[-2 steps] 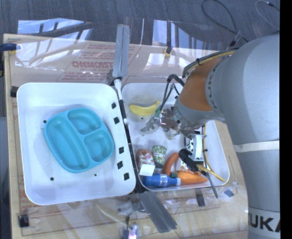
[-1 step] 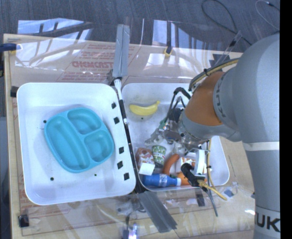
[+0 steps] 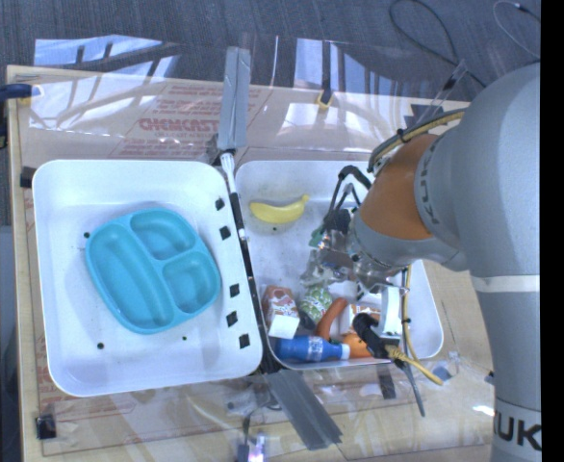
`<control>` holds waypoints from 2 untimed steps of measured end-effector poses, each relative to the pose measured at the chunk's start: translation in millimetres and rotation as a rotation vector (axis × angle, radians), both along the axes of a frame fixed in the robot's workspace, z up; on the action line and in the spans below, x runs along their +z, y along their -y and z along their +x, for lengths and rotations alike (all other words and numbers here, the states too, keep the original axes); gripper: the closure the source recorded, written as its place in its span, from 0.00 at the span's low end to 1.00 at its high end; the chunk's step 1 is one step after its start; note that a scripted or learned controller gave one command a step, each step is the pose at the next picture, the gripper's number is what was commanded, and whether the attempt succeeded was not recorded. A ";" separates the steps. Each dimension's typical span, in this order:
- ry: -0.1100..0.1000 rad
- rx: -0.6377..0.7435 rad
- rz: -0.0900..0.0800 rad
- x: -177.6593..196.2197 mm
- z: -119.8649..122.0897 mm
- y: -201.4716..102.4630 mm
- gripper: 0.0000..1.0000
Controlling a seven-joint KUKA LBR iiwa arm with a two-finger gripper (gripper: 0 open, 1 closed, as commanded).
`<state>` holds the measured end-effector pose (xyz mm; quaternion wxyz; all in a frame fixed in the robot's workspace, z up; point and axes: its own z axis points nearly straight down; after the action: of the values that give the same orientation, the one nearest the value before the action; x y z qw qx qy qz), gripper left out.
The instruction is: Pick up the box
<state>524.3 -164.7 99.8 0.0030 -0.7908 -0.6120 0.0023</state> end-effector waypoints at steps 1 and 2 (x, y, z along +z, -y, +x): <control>0.005 -0.036 -0.001 103.0 -45.8 -11.8 1.00; 0.005 -0.036 -0.001 102.7 -45.9 -11.8 0.00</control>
<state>478.4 -152.9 202.5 0.0013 -0.8016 -0.5979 0.0007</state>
